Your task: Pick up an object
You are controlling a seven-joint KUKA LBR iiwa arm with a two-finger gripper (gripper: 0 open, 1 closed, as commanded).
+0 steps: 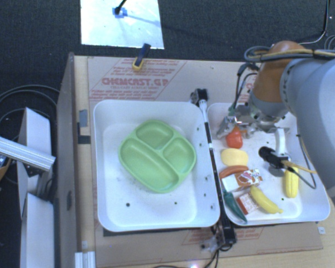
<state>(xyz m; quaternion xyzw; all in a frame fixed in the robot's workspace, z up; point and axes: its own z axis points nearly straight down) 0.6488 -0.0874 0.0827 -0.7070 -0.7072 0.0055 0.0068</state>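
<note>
Left bin (117, 205): green divided plate (158, 155) in the middle | Right bin (310, 202): red toy (234, 140), yellow lump (234, 157), sausage (233, 171), banana (266, 200) and packets crowded along its left side | Gripper (232, 126): low at the right bin's far left, just above the red toy

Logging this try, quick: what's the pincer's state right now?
Pincer: cannot be told; it hangs close by the small red round toy.

Setting: robotics lab test bench. Evidence: grey robot arm (318, 94) entering at 3 o'clock; two white bins, left (117, 205) and right (310, 202), on printed cardboard (139, 77); plastic toy food (265, 201) in the right bin; loose cables (14, 95) and aluminium rail (22, 152) at 9 o'clock; dark carpet (28, 32).
</note>
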